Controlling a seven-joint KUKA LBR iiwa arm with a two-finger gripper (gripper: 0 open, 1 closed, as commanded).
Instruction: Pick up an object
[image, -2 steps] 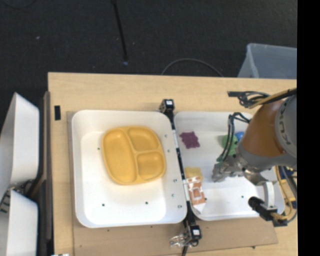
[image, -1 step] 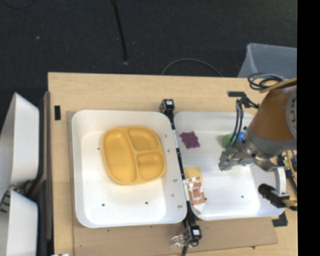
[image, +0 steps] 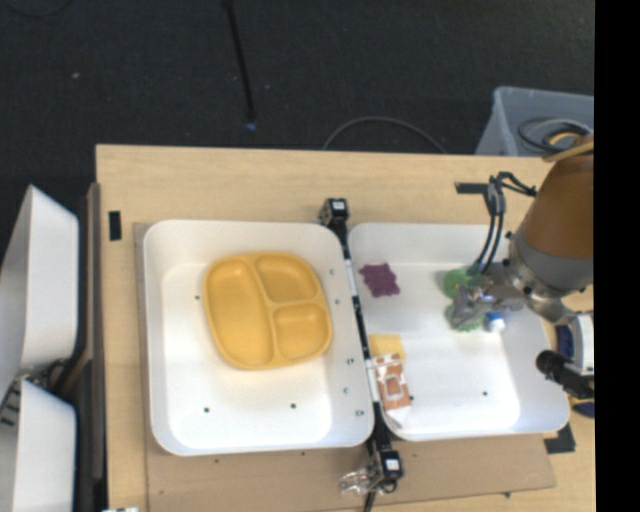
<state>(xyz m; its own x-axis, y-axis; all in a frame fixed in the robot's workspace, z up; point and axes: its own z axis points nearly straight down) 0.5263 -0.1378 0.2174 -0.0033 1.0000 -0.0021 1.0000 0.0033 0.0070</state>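
You've got the big yellow divided plate (image: 268, 308) sitting in the left bin (image: 170, 420), and the arm (image: 560, 225) coming in at the right edge over the right bin (image: 500, 400). Its gripper (image: 468, 308) is low by a green object (image: 456, 281), can't tell its state. The purple piece (image: 379, 279) lies near the divider, a small orange packet (image: 392, 380) lower down.

From my station I see the arm (image: 565, 215) reaching in from the right, its orange band uppermost and the grey wrist below it, angled down and to the left. Black cables loop off the wrist's near side. The gripper (image: 470, 305) sits low at the arm's tip, too cluttered to read.
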